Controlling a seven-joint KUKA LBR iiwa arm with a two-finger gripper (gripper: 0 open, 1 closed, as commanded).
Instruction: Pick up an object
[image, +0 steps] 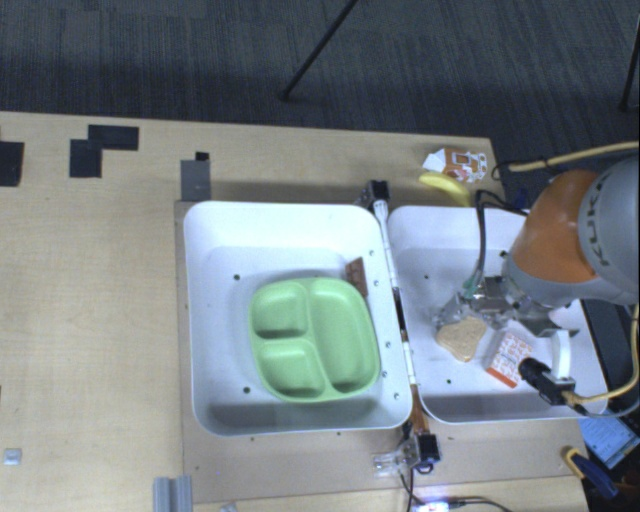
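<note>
You have the gripper (470, 308) low in the right bin (440, 235), touching the tan bread-like piece (461, 340) beside the red-and-white packet (508, 358), and whether it has hold I cannot tell, so a lift may come up bare or nudge the packet.

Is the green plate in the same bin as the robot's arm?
No, the green plate lies in the left bin, while the arm reaches into the right bin.

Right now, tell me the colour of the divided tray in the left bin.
Light green, seen plainly in the camera view: the divided tray.
</note>
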